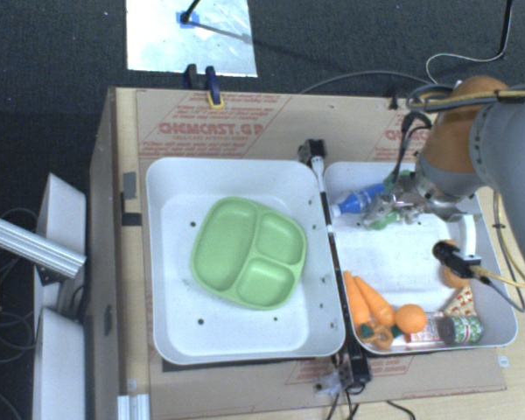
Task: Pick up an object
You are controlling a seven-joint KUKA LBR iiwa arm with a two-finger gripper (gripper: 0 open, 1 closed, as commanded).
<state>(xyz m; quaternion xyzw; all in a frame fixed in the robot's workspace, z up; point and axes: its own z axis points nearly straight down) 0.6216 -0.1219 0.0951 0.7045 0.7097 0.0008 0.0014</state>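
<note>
Tray (248, 252), green and three-sectioned, sits mid-left. Blue bottle (353, 202) lies at upper centre-right, just beside my gripper (392, 208); can't tell if it's released or clenched. Carrots (367, 303) crowd lower right. Guessing I'd nudge the bottle against the wall and miss.

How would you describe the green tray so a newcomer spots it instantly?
Find the two white bins side by side on the bench and take the left bin. The green tray lies in its middle, tilted. It is pale green with three compartments, and the toys all sit in the right bin.
</note>
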